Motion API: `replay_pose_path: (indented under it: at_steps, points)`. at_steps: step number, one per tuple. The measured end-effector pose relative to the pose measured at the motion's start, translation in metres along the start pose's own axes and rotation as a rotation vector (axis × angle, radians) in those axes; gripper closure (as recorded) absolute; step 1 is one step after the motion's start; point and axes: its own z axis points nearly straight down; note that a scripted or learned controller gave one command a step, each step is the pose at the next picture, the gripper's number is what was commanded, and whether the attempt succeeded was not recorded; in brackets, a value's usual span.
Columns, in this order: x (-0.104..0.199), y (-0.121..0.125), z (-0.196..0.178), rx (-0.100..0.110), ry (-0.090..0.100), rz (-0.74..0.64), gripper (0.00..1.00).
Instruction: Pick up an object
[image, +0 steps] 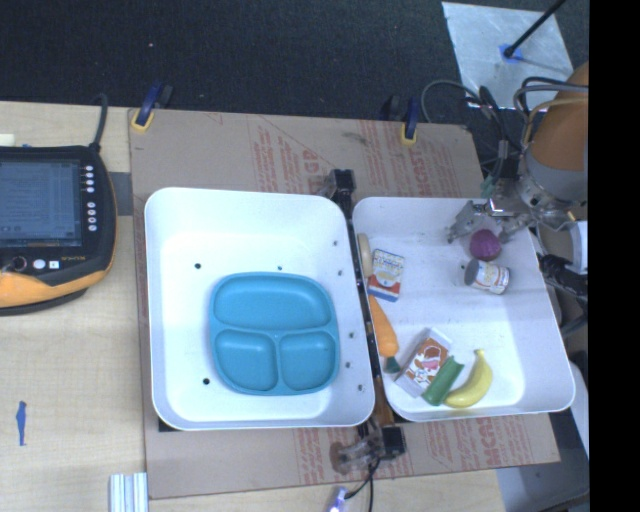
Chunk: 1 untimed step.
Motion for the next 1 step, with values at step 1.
replay_pose_path:
  at_steps: [1]
  points:
    - [-0.0079,0.0009,-0.0017,-0.004,0.0,0.001,0.0]
